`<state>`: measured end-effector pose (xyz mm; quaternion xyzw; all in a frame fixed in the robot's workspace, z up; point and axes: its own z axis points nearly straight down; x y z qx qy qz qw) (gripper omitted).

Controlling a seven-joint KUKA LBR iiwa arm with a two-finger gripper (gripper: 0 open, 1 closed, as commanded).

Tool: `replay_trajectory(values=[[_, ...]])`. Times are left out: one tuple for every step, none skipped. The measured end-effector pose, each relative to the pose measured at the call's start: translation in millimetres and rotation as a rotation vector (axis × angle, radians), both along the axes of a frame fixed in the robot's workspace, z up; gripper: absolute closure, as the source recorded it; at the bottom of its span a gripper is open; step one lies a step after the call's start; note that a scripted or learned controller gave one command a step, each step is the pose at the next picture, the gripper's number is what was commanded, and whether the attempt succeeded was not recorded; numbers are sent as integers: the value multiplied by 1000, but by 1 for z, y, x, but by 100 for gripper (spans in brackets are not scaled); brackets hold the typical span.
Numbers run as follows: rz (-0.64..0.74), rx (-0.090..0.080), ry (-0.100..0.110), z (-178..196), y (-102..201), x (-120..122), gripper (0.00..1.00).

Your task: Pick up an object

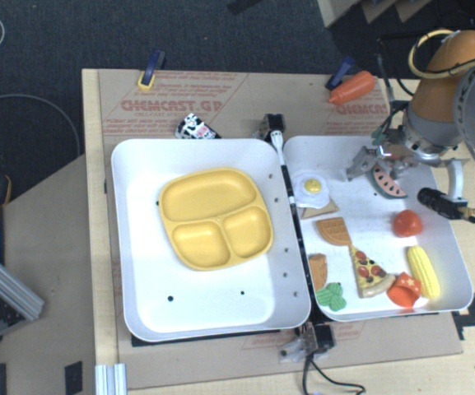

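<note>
I see the two white bins side by side, and the gripper (372, 164) sits over the far end of the right bin (447, 249), its grey fingers spread apart with nothing between them. The left bin (134, 245) lies well off to the gripper's left and bears a yellow divided plate (214, 217). Just beside the gripper, on its right and slightly nearer me, lies a watermelon slice (390, 183), touching or nearly touching one fingertip; I cannot tell which. To the gripper's left and a little nearer me rests a fried egg (311, 188) on toast. Below the gripper, further down the bin, I make out a brown cookie-like piece (333, 231), a pizza slice (370, 273), a corn cob (423, 271), a red tomato (407, 223), a green leafy piece (332, 295), and a small orange-red item (403, 290) next to the corn. An orange carrot (351, 86) lies on the bench beyond the gripper.
</note>
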<state>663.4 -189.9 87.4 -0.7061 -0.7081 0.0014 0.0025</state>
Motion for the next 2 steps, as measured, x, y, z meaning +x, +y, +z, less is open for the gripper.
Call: replay_trajectory(values=[[-1,-1,-3,-3,1,0,0],[1,-2,-6,9,1,1,100]])
